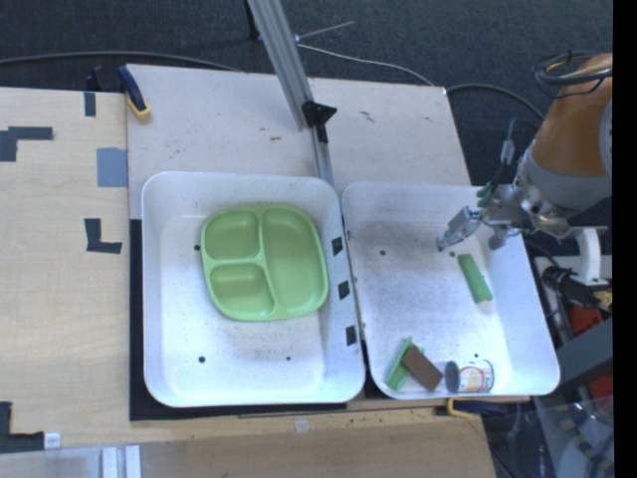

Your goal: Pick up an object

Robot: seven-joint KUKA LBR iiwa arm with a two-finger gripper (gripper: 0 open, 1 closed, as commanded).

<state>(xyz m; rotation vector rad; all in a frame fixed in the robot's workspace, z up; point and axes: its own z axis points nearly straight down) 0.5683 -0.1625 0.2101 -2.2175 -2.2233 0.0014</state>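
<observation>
Here a green stick lies flat on the floor of the right bin, toward that bin's 3 o'clock side, its long axis running roughly from 11 to 5 o'clock. The end effector hangs just beside the stick's upper end, at about 11 o'clock from it, and nothing shows between the fingers. Whether those fingers are spread or pressed together cannot be told from this angle. The arm, grey with an orange band, reaches in from 3 o'clock.

Down at the right bin's 6 o'clock edge sits a small cluster: a green block leaning against a brown block, and just beside them at 3 o'clock a small can lying on its side.

The left bin holds a green divided plate near its centre. Both bins rest on the surface, where a yellow-and-blue clamp lies toward 11 o'clock and a grey metal rail slants in from 12 o'clock.
</observation>
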